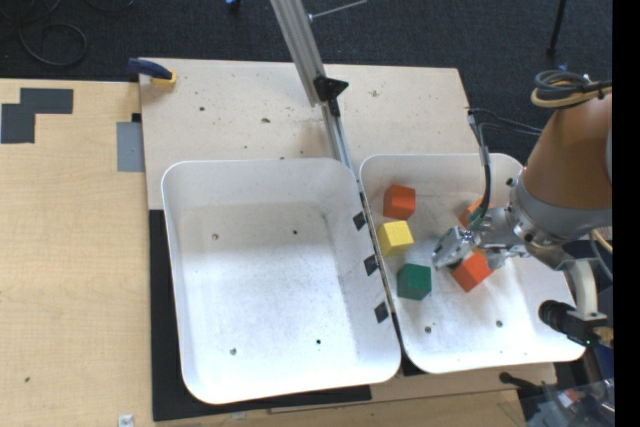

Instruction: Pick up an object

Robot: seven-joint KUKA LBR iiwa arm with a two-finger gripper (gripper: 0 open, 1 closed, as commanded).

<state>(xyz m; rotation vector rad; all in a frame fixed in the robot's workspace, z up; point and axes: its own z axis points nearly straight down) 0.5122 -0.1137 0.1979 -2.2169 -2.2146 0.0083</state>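
The right bin [500, 340] holds several small blocks. A red-orange cube [399, 201] lies near its back left, a yellow cube [396, 235] just in front of that, and a green cube [414, 281] nearer still. My gripper [460, 258] reaches in from the right over the middle of this bin. It is shut on a tilted orange block [473, 271], which sits between its fingertips, to the right of the green cube. Another orange piece [469, 213] peeks out behind the gripper, mostly hidden.
The left bin [200, 215] stands beside the right one, with a divider carrying black clips [368, 263] between them. A slanted metal pole [300, 35] rises behind the bins. A blue and yellow clamp [152, 71] lies at the bench's back left.
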